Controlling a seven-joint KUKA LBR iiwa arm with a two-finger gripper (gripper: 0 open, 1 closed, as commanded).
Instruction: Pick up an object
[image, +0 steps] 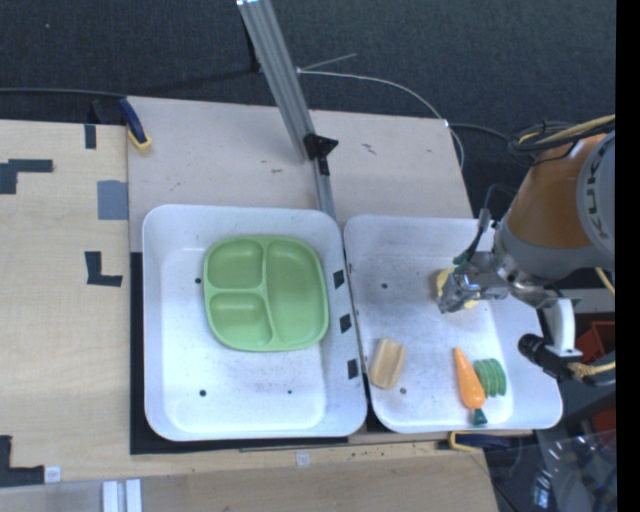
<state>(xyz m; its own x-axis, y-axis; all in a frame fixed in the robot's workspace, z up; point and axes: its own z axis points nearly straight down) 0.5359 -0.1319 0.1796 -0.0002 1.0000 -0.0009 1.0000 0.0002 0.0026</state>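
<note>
Orange and green mark the toy carrot, lying flat near the front edge of the right bin, a likely pick since nothing leans on it. The gripper hangs low over that bin, behind the carrot and apart from it; something yellowish shows at its tip, but whether the jaws are open or closed on it I cannot tell. A tan bread-like block lies left of the carrot, clear of it. The green divided plate sits in the left bin, out of the way.
</note>
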